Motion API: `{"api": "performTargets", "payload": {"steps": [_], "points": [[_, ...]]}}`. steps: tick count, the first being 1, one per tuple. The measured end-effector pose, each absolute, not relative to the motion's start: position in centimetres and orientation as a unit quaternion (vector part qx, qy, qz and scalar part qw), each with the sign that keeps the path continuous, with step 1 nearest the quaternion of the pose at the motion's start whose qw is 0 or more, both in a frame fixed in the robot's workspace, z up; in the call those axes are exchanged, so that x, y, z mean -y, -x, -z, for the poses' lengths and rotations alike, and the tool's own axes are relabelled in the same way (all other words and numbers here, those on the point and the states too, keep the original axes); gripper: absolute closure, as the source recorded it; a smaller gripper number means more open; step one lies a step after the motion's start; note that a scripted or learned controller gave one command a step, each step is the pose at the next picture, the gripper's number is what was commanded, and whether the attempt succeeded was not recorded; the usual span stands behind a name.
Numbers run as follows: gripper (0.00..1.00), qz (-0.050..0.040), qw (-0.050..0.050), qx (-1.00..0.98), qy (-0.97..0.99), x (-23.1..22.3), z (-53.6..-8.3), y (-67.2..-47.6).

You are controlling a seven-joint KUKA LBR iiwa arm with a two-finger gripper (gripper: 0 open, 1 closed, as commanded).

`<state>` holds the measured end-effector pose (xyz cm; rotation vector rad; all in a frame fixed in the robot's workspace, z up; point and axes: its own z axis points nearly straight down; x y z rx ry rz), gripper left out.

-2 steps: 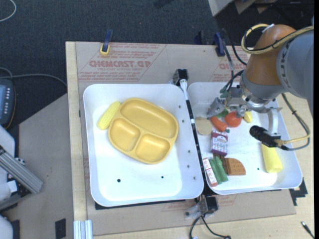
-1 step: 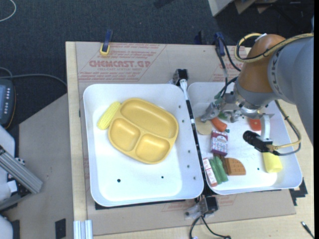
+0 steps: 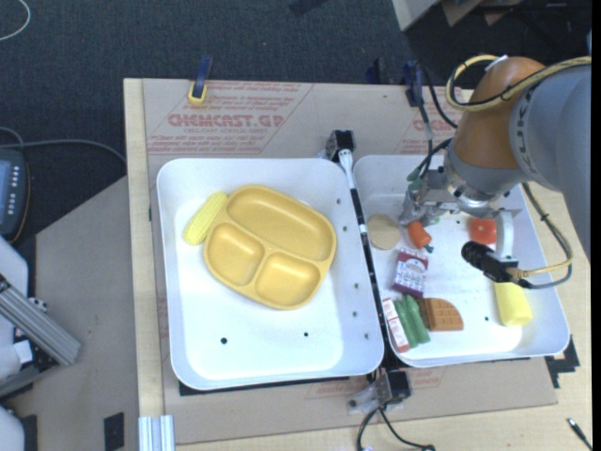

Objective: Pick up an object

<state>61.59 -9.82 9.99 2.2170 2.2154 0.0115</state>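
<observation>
My gripper [image 3: 419, 216] reaches down into the left part of the right bin [image 3: 554, 319]. Its tip is just above a small orange piece [image 3: 419, 237], and I cannot tell whether the two touch. A tan round piece [image 3: 382, 232] lies to the left of the tip by the bin wall. Below it lies a maroon packet [image 3: 410, 273]. A red piece [image 3: 482, 230] sits to the right, under the wrist.
At the right bin's front lie a red-and-white box [image 3: 393, 326], a green piece [image 3: 411, 309], a brown waffle-like piece [image 3: 442, 315] and a yellow block [image 3: 512, 303]. The left bin [image 3: 188, 341] holds a yellow divided plate [image 3: 269, 244] and a corn cob [image 3: 205, 217].
</observation>
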Motion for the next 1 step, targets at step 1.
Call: {"api": "performTargets", "payload": {"steps": [1], "points": [[1.00,-0.0016,0.003,-0.707,-0.707,10.38,-15.61,-62.58]]}}
